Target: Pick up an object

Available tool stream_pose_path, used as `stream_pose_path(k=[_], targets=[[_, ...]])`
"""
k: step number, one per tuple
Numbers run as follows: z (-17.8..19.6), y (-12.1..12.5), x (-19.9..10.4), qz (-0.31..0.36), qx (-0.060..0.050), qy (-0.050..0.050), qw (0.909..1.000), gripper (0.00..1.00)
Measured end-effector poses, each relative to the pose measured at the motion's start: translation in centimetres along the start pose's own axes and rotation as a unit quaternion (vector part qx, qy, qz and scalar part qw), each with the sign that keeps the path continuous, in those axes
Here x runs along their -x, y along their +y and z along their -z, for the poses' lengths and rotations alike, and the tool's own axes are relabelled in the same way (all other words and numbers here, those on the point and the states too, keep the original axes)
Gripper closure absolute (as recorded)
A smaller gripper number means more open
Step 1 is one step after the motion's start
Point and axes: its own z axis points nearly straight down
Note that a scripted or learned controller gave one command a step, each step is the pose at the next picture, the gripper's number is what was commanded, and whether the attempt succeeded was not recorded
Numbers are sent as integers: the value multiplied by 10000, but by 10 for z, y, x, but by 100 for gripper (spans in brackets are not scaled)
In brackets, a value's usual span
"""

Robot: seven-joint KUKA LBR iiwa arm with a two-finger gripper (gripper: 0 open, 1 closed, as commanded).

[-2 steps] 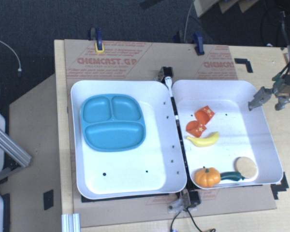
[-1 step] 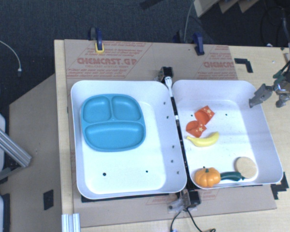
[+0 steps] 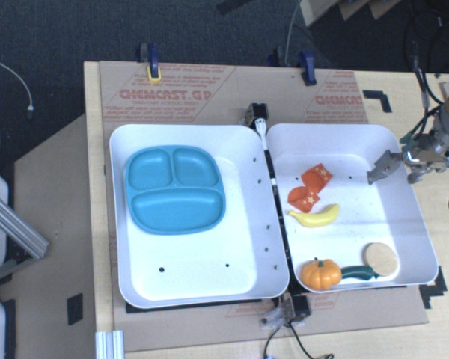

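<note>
A: Where is the gripper sitting right now?

B: It is hanging over the far right part of the right bin, close to that bin's right rim. One dark finger is pointing left and slightly nearward; a second is showing just right of it with a gap between, so the fingers are standing apart and nothing is lying between them.

A: And what is it likely reaching for?

B: Judging by the layout, the nearest things are lying to its left and a little nearer: a red packet touching a red-orange piece, and just near of those a yellow banana.

A: How is the banana lying?

B: Its long axis is running roughly left to right, the right tip tilting toward the far side.

A: Anything else?

B: An orange pumpkin, a teal-handled utensil and a tan round disc are resting along the near edge. A blue divided plate is sitting in the left bin, well apart from the gripper.
</note>
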Motion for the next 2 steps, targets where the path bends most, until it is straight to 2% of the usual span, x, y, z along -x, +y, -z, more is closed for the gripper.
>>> stream_pose_path(k=[2], targets=[[-117,-6,3,1,1,-1,10000,0]])
